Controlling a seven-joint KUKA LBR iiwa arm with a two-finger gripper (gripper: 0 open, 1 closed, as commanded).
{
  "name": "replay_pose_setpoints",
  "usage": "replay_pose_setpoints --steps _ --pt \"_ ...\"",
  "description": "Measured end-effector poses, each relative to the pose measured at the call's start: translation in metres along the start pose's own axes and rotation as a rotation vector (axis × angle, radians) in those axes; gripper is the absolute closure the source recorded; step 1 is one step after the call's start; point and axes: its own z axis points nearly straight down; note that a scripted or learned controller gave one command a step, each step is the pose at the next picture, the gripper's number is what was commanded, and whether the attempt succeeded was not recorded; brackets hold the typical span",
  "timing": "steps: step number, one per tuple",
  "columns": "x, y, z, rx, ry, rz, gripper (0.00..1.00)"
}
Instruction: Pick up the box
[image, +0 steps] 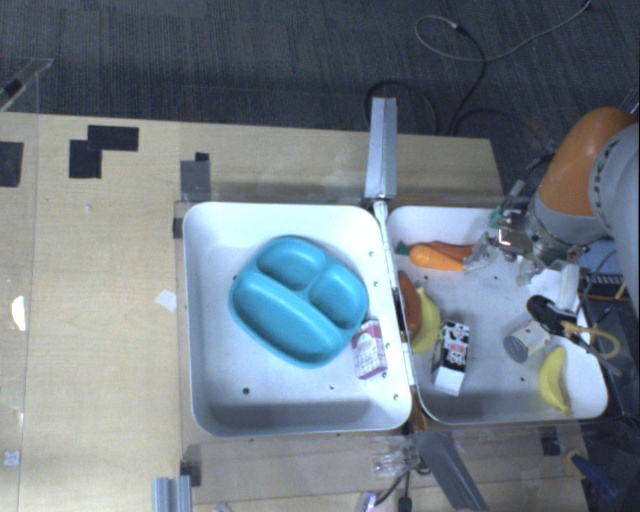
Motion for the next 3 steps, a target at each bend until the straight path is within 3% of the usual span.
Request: replay_pose_setpoints --steps 1,2,3 --pt "0.016 0.019 0.005 -0.005 0.0 -0.008 0.0" --pt "-0.02 0.043 0.021 0.059 -0.001 0.23 0.0" --pt "-0.016 0.05 0.005 0.025 0.0 0.224 1.0"
